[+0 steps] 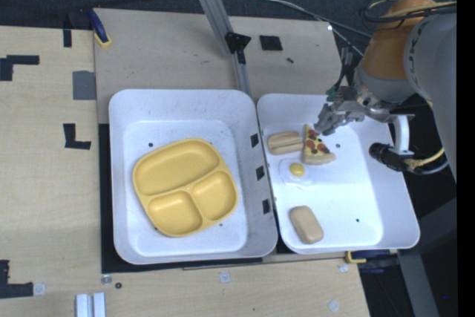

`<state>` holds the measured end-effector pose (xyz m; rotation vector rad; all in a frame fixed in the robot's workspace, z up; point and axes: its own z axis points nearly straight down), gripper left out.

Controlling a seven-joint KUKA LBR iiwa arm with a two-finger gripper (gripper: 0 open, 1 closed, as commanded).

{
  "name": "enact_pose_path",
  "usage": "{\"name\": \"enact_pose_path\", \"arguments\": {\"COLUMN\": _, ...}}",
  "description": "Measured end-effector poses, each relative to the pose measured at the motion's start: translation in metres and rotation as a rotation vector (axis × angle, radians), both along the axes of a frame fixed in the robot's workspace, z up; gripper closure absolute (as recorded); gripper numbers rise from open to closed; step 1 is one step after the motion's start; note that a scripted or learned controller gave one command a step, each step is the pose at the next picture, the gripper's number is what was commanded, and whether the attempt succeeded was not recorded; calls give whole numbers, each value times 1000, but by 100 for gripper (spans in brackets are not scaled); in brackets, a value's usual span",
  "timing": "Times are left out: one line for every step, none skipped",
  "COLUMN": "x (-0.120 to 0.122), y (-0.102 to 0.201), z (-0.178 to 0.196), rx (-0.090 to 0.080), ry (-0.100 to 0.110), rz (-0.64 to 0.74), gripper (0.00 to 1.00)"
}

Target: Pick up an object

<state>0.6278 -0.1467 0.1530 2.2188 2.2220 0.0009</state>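
**Overhead, the pincer hangs by the pizza slice in the right-hand bin**

Overhead and at a slant, the camera view shows a pale wooden bench (178, 56) with dark tape marks along its left part and a dark floor across the top of the frame. A grey metal post (211, 0) runs down from the top centre to the gap between the bins. Two shallow white bins sit side by side in the middle. The left bin (122, 159) holds a yellow divided tray (185, 185) with three compartments. The right bin (371, 197) holds four small things: a tan bread roll (283, 142) near its upper left, a toy pizza slice (315, 148) just beside the roll, a small yellow piece (297, 170) below them, and a tan oblong block (306, 224) near the bin's lower edge.

The grey arm (430, 56) with its orange band comes in from the upper right. Its pincer (325, 124) points down and left over the right bin, its tip just above and very near the pizza slice's upper edge. How far apart its tips stand cannot be told, nor whether it touches the slice.
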Motion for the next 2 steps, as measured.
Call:
{"name": "enact_pose_path", "arguments": {"x": 6, "y": -4, "z": 61, "rx": 0, "ry": -3, "rz": 0, "gripper": 100}}
{"name": "enact_pose_path", "arguments": {"x": 9, "y": -6, "z": 104, "rx": 0, "ry": -2, "rz": 0, "gripper": 100}}
